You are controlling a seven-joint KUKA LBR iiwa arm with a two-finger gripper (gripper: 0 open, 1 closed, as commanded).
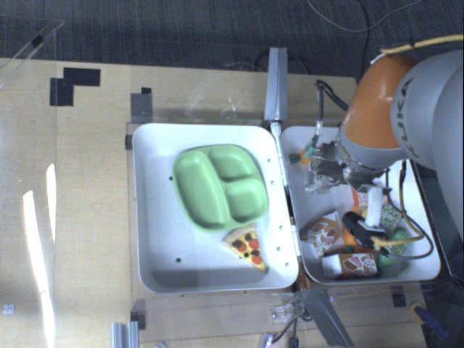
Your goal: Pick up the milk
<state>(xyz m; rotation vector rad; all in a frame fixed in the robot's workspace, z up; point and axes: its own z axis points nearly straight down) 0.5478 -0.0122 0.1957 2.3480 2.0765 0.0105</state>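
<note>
You are looking at the gripper (324, 171) hanging over the upper left part of the right bin (432, 265), close to the bin's left wall. It is showing as a dark, blurred cluster under the arm (417, 100), so you cannot tell whether the jaws are apart or together, and nothing is visibly sitting between them.

What looks like the milk (352, 264) – a brown-and-white carton – is lying on its side along the bin's lower edge, apart from the gripper and below it in the frame. It is sitting crowded among a round brown packet (323, 231), a small white item (375, 207) and some green pieces (392, 225) that are too small to name.

The open floor in this bin is lying in its upper left corner. The arm's grey and orange bulk is covering the bin's upper right.

In the left bin (148, 216) a green divided plate (221, 183) and a pizza slice (247, 246) are resting, with bare white floor showing around them
</note>
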